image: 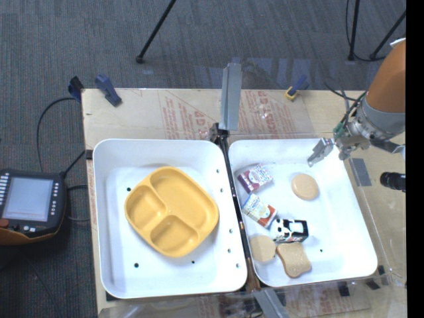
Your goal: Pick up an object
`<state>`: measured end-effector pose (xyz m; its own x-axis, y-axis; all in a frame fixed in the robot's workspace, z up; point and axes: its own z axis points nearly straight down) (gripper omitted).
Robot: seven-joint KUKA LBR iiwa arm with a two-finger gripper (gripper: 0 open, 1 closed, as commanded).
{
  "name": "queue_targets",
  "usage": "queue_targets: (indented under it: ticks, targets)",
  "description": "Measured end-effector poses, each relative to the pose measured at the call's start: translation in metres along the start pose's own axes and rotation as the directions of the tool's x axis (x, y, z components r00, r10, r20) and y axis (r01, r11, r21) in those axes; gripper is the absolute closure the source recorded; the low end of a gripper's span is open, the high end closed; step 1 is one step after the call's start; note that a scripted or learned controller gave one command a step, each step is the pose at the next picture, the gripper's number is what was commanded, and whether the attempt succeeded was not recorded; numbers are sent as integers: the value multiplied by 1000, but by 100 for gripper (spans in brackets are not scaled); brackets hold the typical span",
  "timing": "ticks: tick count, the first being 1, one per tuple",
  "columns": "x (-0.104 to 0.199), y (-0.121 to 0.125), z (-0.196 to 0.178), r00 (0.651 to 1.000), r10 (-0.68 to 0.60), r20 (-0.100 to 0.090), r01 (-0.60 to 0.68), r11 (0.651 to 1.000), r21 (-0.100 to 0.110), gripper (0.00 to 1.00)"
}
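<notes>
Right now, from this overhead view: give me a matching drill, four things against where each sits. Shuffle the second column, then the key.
Things:
1. yellow divided tray
2. round tan cracker
3. bread slice
4. gripper

Places:
A. near front edge of the right bin
B. over the right bin's far edge
C. lying in the left bin
D. upper middle of the right bin's floor

Pairs: 1-C, 2-D, 3-A, 4-B
</notes>
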<state>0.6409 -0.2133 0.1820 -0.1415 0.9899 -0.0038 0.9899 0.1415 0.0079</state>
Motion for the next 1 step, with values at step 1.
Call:
queue_targets:
  ticks: [1]
  targets:
    - [49,-15,90,1000,-20,-2,20,1000,3,0]
